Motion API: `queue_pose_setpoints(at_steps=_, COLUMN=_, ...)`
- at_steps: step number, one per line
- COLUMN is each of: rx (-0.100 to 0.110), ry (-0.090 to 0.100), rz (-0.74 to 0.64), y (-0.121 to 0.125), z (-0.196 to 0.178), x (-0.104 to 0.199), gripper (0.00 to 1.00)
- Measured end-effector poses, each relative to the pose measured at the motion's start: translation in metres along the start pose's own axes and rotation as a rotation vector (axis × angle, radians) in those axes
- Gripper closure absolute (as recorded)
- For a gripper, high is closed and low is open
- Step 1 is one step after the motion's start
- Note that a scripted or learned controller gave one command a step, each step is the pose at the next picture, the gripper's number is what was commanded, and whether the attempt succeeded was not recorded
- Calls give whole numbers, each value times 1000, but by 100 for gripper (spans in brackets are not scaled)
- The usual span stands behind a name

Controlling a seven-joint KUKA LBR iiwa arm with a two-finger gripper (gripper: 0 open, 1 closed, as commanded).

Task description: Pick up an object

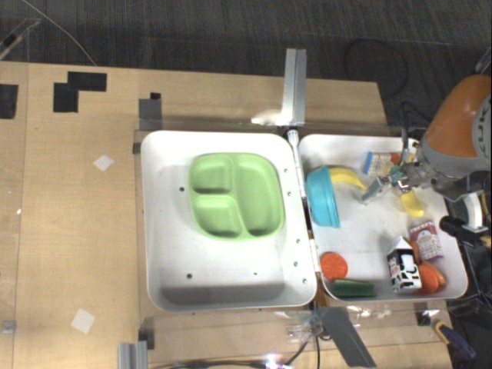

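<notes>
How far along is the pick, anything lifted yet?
Nothing looks lifted. The pincer is low in the right bin, beside the banana and blue bowl; I can't see an object between its fingers. Grasping and raising one remain.

The scene is evenly and fairly brightly lit from above, with soft light and no hard-edged shadows. The left white bin [223, 294] shows a gentle grey shade along its near wall, and the green divided tray [234, 194] casts only a faint shadow around its rim. The right white bin [361, 229] reads brightest, close to washed out on its floor. A small glare spot sits on the metal post [294, 91] between the bins, and another at the bottom edge. The dark carpet [231, 14] beyond the worktop [69, 229] is dim. Small items in the right bin look soft, their labels unreadable.
</notes>
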State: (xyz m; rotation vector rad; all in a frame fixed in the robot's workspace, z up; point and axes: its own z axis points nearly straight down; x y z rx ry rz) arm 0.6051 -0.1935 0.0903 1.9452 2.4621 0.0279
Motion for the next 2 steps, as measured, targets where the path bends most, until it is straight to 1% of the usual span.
queue_pose_setpoints(at_steps=1, rx=-5, ry=0, rz=105, y=-44, z=-2, x=12, gripper=0)
queue_pose_setpoints(at_steps=2, rx=3, ry=-15, rz=-18, y=-76, z=0, x=43, gripper=0)
